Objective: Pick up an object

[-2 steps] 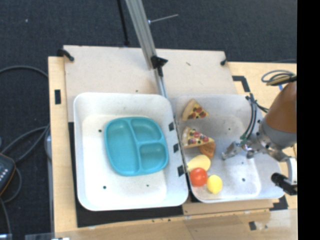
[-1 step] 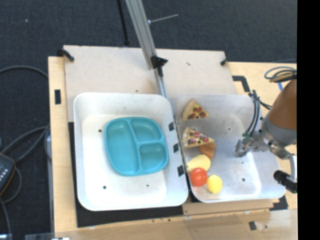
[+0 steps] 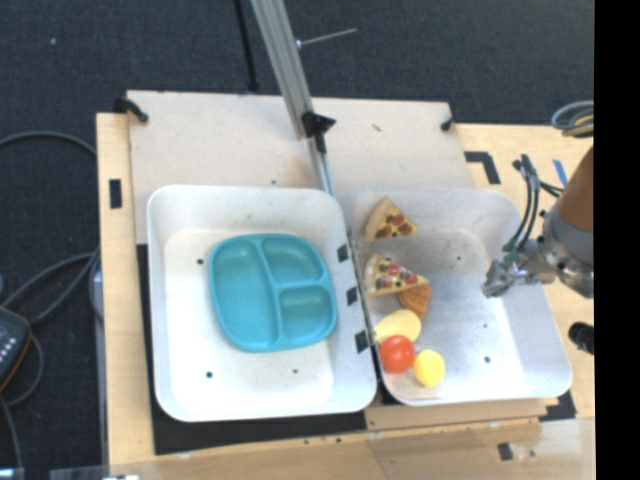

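**Reaching across the right bin**

Our claw hangs over the right bin, and we cannot tell its state. The toy food sits well apart at the left wall; we'd target the yellow lemon, most exposed, and descend squarely.

- I see the table, pale wood, bearing two white bins side by side.
- The left bin holds a teal tray with three compartments, lying flat near its middle.
- The right bin sits touching the left one along its inner edge.
- A metal rail slants down from the top toward the seam between the bins.
- Dark carpet surrounds the table, with black cables on my left.
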